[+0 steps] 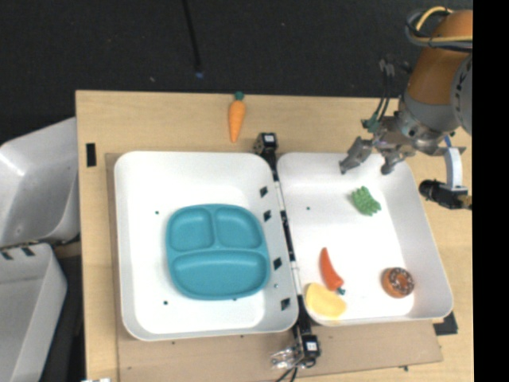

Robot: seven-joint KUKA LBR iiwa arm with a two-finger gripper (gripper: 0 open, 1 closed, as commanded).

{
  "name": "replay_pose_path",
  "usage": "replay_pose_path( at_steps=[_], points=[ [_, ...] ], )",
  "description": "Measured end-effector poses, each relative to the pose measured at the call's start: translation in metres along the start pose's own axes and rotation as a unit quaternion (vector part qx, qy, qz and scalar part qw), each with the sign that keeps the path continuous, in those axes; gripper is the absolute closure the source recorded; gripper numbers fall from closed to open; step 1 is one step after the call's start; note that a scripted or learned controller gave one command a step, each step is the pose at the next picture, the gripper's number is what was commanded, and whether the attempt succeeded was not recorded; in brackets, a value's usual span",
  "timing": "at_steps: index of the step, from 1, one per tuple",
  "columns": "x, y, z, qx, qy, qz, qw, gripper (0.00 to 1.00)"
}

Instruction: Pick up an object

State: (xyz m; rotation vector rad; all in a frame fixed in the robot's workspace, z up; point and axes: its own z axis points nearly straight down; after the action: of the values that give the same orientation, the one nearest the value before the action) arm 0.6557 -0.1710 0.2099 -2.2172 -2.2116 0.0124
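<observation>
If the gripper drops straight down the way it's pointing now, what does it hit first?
Most likely the bare floor of the right bin: the gripper, fingers spread, hangs above its far end. The green toy lies just nearer the camera; depth is unclear, so it might get clipped.

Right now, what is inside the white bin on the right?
The right white bin holds a green ridged toy, a red pepper, a yellow piece and a brown doughnut. Whatever lies beneath them is covered.
</observation>
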Motion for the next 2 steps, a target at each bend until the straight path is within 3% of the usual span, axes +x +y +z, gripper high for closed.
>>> replay_pose_path(
  at_steps=[1,2],
  points=[
    [0.000,0.003,-0.009,-0.007,-0.001,-0.002,1.0000,0.00],
    [-0.002,-0.004,0.036,-0.005,-0.002,-0.001,1.0000,0.00]
  ],
)
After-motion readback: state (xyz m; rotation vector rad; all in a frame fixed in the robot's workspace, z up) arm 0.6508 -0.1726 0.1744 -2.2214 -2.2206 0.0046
